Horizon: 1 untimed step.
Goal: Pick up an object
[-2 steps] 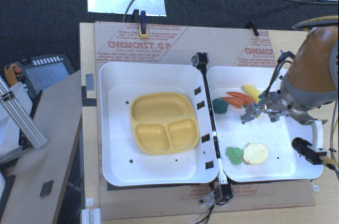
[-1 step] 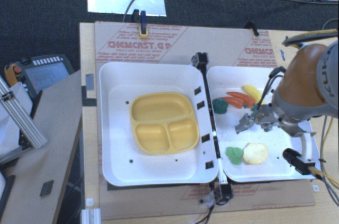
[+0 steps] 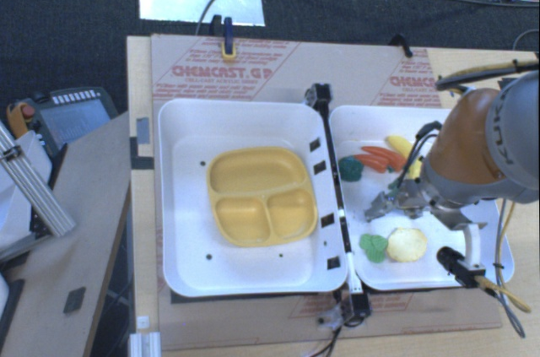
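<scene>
From my overhead feed, the arm (image 3: 481, 148) reaches in from the right, and its orange band sits over the right bin (image 3: 350, 123). The gripper (image 3: 384, 208) hangs low inside that bin, near its middle and toward the divider side; I cannot tell from this angle how it is set, as the wrist hides most of it, and I see nothing held in it. Objects in the right bin: a dark green piece (image 3: 350, 169) near the divider, an orange carrot-like piece (image 3: 380, 158) just beside it, a yellow piece (image 3: 398, 146) behind that and partly under the arm. Nearer the front edge lie a light green piece (image 3: 374, 246) and a pale yellow round piece (image 3: 407, 245), touching or very nearly so, just below the gripper. The left bin (image 3: 181, 178) carries a yellow three-compartment tray (image 3: 258, 195), lying flat at its centre. Both bins rest on the table (image 3: 139, 60) over a cardboard sheet (image 3: 278, 64).
</scene>
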Available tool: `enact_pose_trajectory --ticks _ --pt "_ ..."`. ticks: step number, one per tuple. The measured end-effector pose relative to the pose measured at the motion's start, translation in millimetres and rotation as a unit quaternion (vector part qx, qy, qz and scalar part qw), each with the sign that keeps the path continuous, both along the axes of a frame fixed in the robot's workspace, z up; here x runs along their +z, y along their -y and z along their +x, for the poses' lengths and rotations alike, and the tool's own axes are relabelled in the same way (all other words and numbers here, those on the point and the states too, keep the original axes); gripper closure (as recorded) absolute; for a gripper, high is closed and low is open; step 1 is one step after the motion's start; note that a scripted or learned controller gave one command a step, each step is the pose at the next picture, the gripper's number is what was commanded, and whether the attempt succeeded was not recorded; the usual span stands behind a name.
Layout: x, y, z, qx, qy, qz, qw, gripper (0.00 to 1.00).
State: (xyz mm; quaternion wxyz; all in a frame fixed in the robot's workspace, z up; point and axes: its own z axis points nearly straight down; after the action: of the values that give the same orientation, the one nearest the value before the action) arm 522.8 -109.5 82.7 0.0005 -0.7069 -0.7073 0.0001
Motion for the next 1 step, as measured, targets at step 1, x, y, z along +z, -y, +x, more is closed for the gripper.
enact_pose_trajectory --ticks 1 --pt "12.4 0.1 1.4 0.0 0.002 -0.0003 1.0 1.0"
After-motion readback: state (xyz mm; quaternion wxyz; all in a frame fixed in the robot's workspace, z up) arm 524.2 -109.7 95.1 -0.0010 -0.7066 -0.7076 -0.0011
